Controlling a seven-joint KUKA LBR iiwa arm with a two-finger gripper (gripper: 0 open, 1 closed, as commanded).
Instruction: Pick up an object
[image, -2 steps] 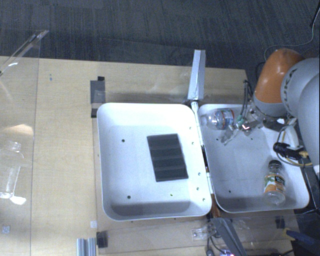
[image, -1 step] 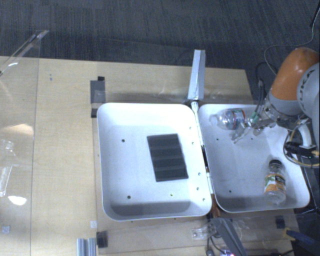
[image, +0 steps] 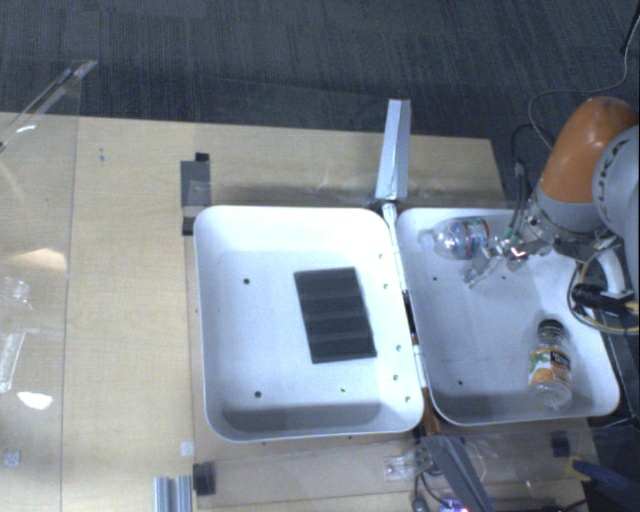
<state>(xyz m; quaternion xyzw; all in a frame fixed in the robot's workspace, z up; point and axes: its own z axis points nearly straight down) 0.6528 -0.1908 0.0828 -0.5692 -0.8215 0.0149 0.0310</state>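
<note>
In the right bin (image: 480, 350) a clear crumpled plastic bottle (image: 456, 239) lies near the far left corner. My gripper (image: 485, 266) is low in that bin, just to the right of the clear bottle and touching or nearly touching it. The grey arm with its orange band (image: 585, 150) reaches in from the right. A small bottle with an orange label and dark cap (image: 549, 363) lies near the bin's front right corner, well apart from the gripper. A flat black ribbed block (image: 334, 314) lies in the middle of the left bin (image: 250, 360).
A metal post (image: 393, 150) stands behind the gap between the two bins. Cables (image: 600, 295) hang off the arm over the right bin's right edge. A clear plastic sheet (image: 40, 250) covers the bench on the left.
</note>
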